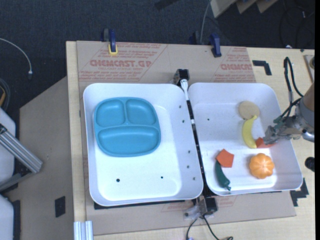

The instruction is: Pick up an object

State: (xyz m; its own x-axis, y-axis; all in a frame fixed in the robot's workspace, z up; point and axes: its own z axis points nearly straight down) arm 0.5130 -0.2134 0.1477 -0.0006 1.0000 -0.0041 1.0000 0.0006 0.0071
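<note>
The right bin holds several toy foods. A yellow banana lies below a tan round piece. An orange fruit sits near the front right, with a red-orange block and a dark green vegetable to its left. A small red piece lies just right of the banana's lower end. My gripper reaches in over the bin's right wall, low, with its tip beside that red piece. I cannot tell whether it touches the piece.
A blue divided plate rests in the left bin. The bins sit on a cardboard-covered bench held by blue clamps. Cables hang at the right by the arm.
</note>
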